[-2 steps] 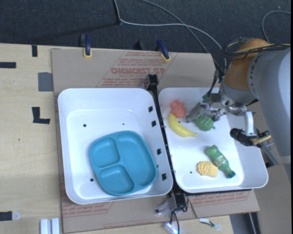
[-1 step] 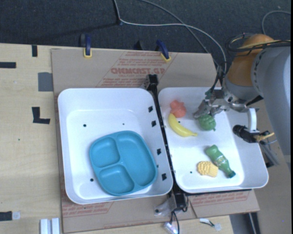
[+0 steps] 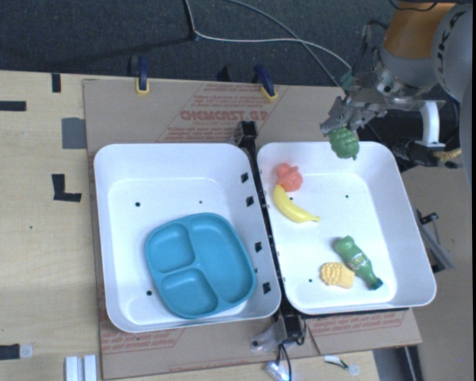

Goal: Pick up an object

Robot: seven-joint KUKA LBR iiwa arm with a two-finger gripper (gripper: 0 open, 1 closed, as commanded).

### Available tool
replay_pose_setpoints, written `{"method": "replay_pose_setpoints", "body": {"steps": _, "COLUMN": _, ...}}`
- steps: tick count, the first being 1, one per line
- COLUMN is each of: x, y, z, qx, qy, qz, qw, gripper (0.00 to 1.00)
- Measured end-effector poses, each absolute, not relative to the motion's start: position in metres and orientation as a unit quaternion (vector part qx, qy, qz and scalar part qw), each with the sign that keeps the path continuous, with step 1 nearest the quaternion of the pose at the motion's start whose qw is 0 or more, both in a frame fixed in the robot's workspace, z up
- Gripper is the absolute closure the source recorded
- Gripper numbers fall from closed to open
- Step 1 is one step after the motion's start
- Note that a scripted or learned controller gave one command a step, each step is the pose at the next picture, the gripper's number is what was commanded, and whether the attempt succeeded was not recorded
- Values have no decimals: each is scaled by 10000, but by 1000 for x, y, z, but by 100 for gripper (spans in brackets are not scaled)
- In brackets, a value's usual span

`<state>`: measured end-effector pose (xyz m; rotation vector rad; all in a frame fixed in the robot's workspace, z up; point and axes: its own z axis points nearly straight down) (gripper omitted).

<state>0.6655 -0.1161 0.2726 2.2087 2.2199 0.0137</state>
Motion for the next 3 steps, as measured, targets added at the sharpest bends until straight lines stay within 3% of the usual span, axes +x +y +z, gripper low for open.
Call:
{"method": "replay_pose_setpoints", "body": {"steps": 1, "x": 638, "y": -64, "z": 263, "qx": 7056, "qy": 7086, "qz": 4, "qw": -3, "gripper": 100}}
{"method": "replay_pose_setpoints", "body": {"steps": 2, "x": 665, "y": -15, "z": 317, "qx": 7054, "qy": 7088, "qz": 18, "qw": 11, "gripper": 100}}
{"method": "replay_pose_setpoints", "body": {"steps": 3, "x": 621, "y": 35, "z": 285, "qx": 7055, "qy": 7087, "qz": -8, "qw": -14, "gripper": 100}}
